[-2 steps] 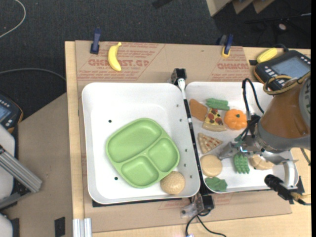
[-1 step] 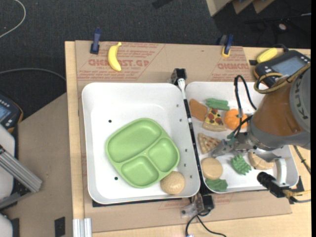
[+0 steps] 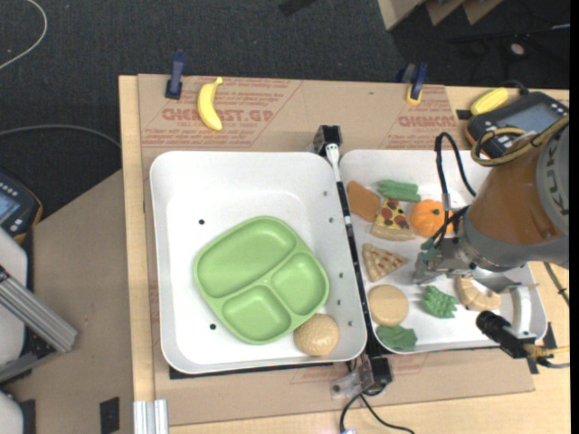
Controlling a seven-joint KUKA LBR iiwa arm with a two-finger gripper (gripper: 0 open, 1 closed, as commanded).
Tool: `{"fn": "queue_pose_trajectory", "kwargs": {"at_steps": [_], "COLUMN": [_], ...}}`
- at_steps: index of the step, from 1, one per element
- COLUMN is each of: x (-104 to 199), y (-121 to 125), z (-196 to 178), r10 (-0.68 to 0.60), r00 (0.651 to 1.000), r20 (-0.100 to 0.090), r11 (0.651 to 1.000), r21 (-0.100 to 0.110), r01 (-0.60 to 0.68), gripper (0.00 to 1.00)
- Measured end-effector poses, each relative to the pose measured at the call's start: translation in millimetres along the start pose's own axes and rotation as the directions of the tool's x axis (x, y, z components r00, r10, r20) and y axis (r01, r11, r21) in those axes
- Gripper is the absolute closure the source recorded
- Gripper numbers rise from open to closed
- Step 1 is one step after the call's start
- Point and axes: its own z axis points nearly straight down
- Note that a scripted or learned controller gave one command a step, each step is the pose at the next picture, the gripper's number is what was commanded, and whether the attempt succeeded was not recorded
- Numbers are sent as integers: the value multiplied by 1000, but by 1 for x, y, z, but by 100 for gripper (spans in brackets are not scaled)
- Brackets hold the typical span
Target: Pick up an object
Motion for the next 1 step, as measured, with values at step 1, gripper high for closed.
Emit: {"fn": "queue_pose_trajectory", "kwargs": {"at_steps": [1], "x": [0], "y": [0], "z": [-10], "r10": [1], "r00": [1000], "r20": [1], "r11": [1000], "r21": [-2], "r01": [-1], "gripper": [100]}}
